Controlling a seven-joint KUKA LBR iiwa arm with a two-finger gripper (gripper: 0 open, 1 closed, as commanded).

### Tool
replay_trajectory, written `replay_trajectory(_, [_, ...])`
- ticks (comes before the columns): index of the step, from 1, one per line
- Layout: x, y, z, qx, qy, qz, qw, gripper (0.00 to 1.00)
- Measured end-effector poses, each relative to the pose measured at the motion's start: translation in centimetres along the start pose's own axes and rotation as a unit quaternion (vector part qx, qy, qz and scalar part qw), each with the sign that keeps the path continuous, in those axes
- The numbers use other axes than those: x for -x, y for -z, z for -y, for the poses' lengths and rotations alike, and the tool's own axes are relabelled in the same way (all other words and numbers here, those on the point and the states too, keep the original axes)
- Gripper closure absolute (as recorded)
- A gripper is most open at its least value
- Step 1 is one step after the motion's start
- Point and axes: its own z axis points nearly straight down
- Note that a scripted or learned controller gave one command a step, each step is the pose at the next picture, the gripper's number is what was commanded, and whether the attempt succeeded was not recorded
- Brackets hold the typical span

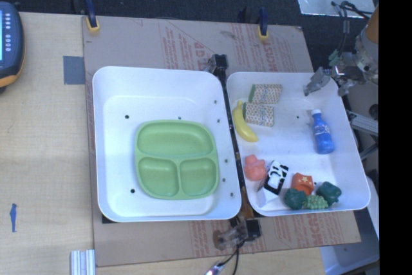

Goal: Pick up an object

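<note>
we are at the very start of the pick: our gripper [320, 82] hangs over the top right corner of the right bin [358, 161], holding nothing, and no object has been chosen by contact yet. its fingers look slightly apart, though they are small and grey against the white and we would not swear to it.

the candidates all lie in the right bin. nearest to us is the blue bottle [321, 132], lying alone on bare floor, well apart from its neighbours, so we judge it the easiest target. the next move would call for coming down and a little inward, lining the fingers across the bottle's narrow body, then closing.

further left sit two patterned sponges [262, 104] touching each other, with a yellow banana [244, 125] just beside them along the bin's left wall. the wall there would crowd a finger. at the bottom a pink toy [255, 168], a black and white box [275, 178], an orange piece [302, 182] and green vegetables [313, 198] are packed close together, so a grasp there risks nudging several at once.

the left bin [112, 138] holds a green divided tray [176, 159] and plays no part for now.
</note>
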Motion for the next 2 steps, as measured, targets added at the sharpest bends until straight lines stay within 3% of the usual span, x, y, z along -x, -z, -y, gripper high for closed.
replay_trajectory(1, [-0.4,-10.8,1.6,-0.01,0.0,-0.003,0.9999,0.0])
replay_trajectory(2, [-0.1,0.3,-1.6,0.0,0.0,-0.001,1.0,0.0])
